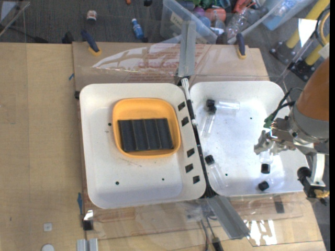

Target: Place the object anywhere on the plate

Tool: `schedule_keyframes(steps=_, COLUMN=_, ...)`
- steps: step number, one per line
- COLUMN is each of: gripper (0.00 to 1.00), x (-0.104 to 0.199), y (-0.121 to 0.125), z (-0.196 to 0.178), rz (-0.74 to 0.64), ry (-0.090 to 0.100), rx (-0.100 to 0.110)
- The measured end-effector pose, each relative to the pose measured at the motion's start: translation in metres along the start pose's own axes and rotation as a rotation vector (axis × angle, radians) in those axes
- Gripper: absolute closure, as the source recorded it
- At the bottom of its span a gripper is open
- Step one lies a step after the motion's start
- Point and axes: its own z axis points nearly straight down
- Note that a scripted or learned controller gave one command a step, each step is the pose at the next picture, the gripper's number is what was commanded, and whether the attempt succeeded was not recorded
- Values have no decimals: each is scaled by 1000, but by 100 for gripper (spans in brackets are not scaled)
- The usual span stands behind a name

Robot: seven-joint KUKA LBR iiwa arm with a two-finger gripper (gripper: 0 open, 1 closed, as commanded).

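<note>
The gripper [269,145] sits low over the right bin [246,90], near its right wall, with the grey wrist and orange band of the arm [314,109] directly behind it. Its state cannot be determined; the metal parts blur together at this angle. Something clear and glinting lies at its tip, possibly a transparent object, though no grasp is visible.

To the gripper's left, across the bin floor, lie two clear tubes with black caps [217,106]. Just below the gripper sit two small black pieces [264,177], apart from it. A further black-capped item [209,160] rests against the divider, well to its left.

The orange plate [146,106] lies in the left bin [99,161], well apart from the gripper. It carries a dark ribbed block [145,135], which covers most of its floor.
</note>
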Motion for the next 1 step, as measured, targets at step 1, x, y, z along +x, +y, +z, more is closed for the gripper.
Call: schedule_keyframes(steps=1, gripper=0, x=0, y=0, z=0, rz=0, ry=0, rx=0)
